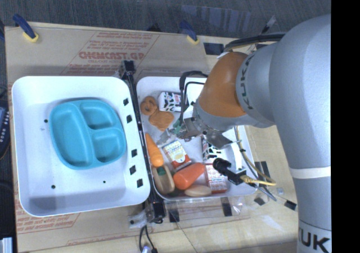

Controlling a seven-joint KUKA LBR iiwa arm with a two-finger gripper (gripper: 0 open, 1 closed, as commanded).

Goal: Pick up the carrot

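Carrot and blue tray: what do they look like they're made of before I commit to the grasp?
Carrot: probably moulded plastic toy food, smooth, uniform orange with a slight sheen. Blue tray: likely rigid plastic, matte to satin, one even colour with rounded moulded compartments.

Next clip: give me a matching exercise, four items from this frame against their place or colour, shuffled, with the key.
Items:
1. blue divided plate
2. carrot
3. arm's orange band
4. pretzel

Descriptions:
A. far end of the right bin, brown
B. in the left bin
C. along the right bin's left wall
D. above the right bin

Pairs: 1-B, 2-C, 3-D, 4-A
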